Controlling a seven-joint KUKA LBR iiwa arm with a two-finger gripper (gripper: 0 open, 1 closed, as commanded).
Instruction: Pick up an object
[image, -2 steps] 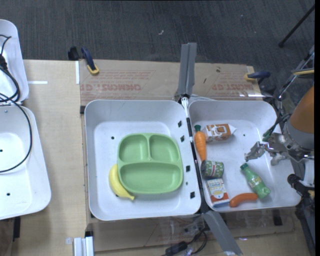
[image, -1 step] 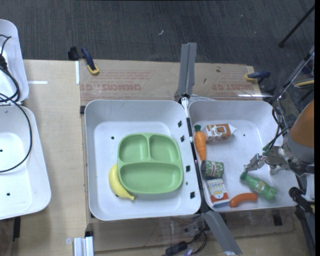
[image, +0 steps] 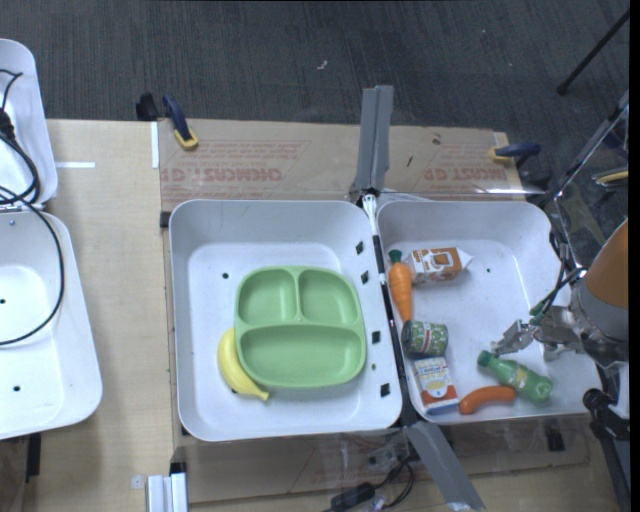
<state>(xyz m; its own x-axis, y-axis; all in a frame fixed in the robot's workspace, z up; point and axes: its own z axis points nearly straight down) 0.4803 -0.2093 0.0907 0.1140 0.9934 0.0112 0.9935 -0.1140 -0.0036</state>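
Camera view puts my gripper (image: 522, 337) low in the right bin (image: 500, 222), fingers spread and pinching nothing, just above the green bottle (image: 518, 377) near the front wall. I see bare floor toward the back right corner. Carrot (image: 401, 289), jar (image: 425, 338) and cartons crowd the left wall.
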